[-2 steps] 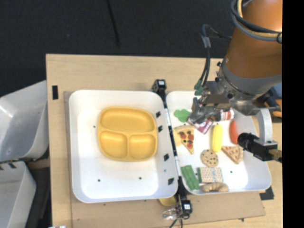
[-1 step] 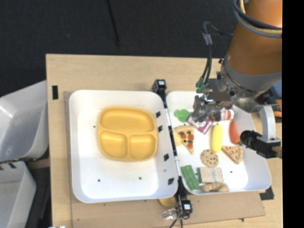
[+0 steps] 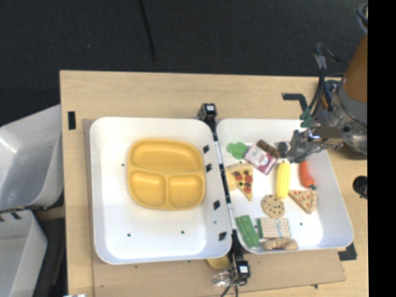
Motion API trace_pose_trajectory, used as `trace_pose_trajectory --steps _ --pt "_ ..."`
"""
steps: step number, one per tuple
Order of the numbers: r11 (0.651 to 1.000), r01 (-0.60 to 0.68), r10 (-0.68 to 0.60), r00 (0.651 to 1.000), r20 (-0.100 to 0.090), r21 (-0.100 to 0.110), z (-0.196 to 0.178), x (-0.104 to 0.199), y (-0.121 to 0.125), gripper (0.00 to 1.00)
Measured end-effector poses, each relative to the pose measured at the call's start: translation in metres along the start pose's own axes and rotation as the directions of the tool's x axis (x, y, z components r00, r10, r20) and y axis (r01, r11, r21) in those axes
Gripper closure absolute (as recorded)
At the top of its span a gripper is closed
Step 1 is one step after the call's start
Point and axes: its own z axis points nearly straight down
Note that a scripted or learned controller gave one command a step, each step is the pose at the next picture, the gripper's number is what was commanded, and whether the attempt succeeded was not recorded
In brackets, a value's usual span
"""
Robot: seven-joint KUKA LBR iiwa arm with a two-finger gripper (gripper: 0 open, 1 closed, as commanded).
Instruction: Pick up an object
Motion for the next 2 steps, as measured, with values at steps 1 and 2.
trace_pose_trajectory --steps 1,2 --pt "1.0 0.006 -0.006 1.0 -0.003 0.007 0.079 -0.008 0.0 1.0" --pt "1.0 0.017 -0.017 1.0 -0.005 -0.014 -0.046 0.06 0.001 1.0"
